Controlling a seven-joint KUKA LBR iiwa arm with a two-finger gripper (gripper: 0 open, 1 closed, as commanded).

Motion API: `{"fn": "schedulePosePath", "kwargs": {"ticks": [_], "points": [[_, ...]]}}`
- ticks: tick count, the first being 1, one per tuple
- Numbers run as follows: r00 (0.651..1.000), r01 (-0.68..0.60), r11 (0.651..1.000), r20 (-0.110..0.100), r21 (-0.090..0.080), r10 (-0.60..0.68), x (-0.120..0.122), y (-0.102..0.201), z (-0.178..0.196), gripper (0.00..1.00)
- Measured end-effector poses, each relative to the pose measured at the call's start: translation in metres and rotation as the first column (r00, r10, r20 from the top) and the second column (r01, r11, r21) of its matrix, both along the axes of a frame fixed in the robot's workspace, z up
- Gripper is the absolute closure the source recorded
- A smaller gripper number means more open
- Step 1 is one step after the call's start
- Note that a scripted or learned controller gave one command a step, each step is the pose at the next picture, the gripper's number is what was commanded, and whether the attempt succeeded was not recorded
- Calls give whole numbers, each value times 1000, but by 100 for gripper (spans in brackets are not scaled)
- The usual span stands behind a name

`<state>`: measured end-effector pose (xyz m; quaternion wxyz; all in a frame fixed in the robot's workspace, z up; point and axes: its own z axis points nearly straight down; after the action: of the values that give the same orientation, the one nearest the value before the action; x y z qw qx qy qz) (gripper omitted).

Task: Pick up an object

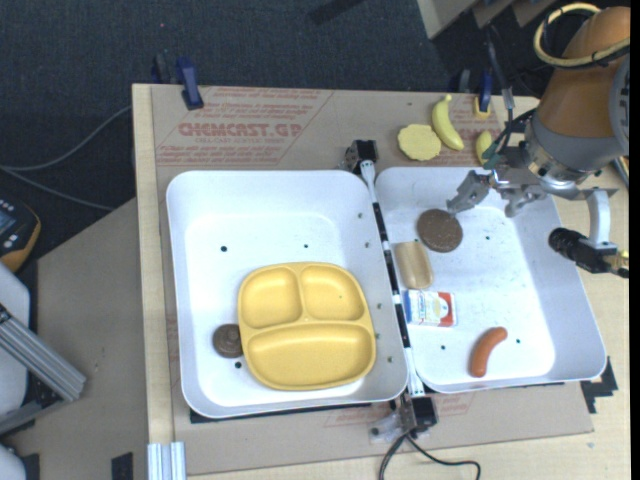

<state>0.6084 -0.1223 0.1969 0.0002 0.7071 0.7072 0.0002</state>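
Camera view: gripper hangs over right bin far edge, fingers spread wide, nothing between them. Brown cookie lies just left of and nearer than gripper, flat, round, no long axis. Bin floor around cookie bare; bread piece just beyond its near-left side, sausage well apart.

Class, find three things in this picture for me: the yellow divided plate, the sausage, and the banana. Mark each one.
yellow divided plate (305, 365): camera view, on the floor of its large front compartment.
sausage (488, 352): camera view, on the middle of its length.
banana (447, 124): camera view, on the middle of its curved body.
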Motion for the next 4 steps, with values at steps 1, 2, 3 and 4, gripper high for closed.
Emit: {"fn": "schedulePosePath", "kwargs": {"ticks": [1,2,3,4], "points": [[1000,-2,1000,-8,2,2,12,19,-112,0],[1000,-3,1000,5,-1,3,60,17,-112,0],[1000,-2,1000,0,0,2,58,27,-112,0],[1000,-1,1000,-1,0,1,58,27,-112,0]]}}
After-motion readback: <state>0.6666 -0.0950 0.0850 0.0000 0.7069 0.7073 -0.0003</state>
